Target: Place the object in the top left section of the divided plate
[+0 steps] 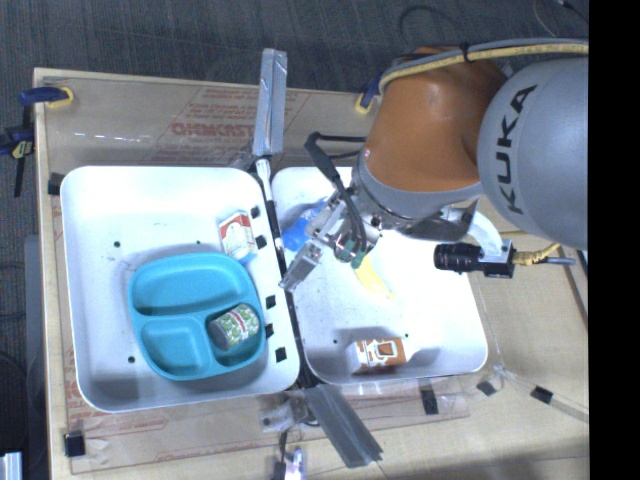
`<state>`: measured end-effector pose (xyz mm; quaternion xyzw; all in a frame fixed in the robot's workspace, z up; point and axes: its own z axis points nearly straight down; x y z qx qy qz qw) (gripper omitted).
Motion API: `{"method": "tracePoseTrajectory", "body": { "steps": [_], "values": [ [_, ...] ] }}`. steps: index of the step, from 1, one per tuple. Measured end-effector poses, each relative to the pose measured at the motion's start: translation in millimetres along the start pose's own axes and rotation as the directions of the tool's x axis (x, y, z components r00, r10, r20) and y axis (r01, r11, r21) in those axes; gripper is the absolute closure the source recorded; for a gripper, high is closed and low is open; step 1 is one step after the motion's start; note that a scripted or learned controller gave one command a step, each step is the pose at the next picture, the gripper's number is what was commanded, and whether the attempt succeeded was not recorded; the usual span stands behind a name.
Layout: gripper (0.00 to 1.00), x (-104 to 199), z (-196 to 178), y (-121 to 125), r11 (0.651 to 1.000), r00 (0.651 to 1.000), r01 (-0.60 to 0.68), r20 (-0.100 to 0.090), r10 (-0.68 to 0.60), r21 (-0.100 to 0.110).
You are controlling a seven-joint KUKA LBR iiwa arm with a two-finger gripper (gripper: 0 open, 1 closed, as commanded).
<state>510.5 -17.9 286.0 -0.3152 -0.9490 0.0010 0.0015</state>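
Reading "KUKA" in black capitals on the arm (520, 148), grey with an orange band, reaching in from the right. Printed in faded red on the bench (150, 108), above the bins: lettering too blurred to make out. Lying in the left bin (90, 218): plate (195, 313), turquoise, divided in three, with a can (235, 326) in its lower right section, green-and-white label, print too small to read. Just beyond the plate's upper right rim, near the bin divider: carton (235, 233), small, white with red markings, tilted, text illegible. Hanging over the right bin (450, 338), near its left wall: gripper (335, 238); fingers hidden among cables and fittings, so open or closed cannot be told. Showing just left of the gripper: something blue (298, 233), shape unclear. Resting just right of and below the gripper: yellow piece (372, 276), elongated. Sitting near the right bin's front wall: box (378, 353), orange and white, label unreadable.
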Motion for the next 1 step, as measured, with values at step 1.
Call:
{"method": "tracePoseTrajectory", "body": {
  "steps": [1],
  "values": [
    [0.0, -44.6, 6.0, -12.4, 0.972, 0.972, 0.237, 0.001, -0.237, 0.0]
  ]
}}
